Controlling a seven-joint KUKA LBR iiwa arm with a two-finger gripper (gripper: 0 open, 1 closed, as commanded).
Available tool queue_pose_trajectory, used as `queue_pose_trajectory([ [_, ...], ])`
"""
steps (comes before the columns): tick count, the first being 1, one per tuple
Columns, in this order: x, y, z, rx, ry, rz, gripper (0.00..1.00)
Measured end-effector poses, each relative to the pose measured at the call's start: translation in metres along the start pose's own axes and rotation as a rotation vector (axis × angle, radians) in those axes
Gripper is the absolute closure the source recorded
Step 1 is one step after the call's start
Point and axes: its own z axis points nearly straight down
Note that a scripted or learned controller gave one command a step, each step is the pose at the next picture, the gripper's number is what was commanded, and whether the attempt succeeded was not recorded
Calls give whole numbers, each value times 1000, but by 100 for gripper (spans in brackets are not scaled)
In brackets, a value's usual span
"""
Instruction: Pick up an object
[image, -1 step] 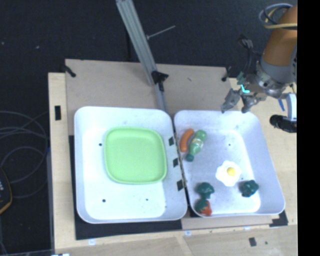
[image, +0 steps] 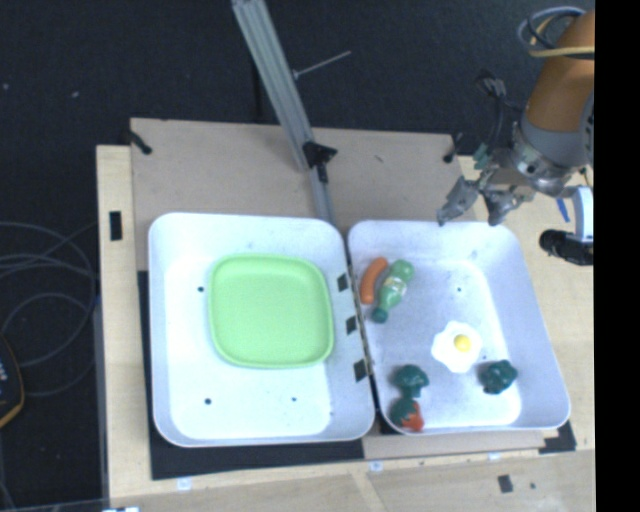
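The gripper hangs spread and empty above the right bin's far rim.

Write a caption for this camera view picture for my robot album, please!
Robot gripper hovers at the right bin's far rim above a toy fried egg, carrot and green bottle; green plate alongside.

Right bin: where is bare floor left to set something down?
In the right bin, bare floor lies between the green bottle and fried egg, plus the far right corner. The near edge is crowded: two broccoli pieces.

overhead slanted view, both bins
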Motion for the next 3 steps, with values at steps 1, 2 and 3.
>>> queue_pose_trajectory([
  [1, -9, -2, 46, 4, 0, 1, 0],
  [2, -8, 2, 107, 6, 0, 0, 0],
  [3, -8, 2, 148, 3, 0, 0, 0],
])
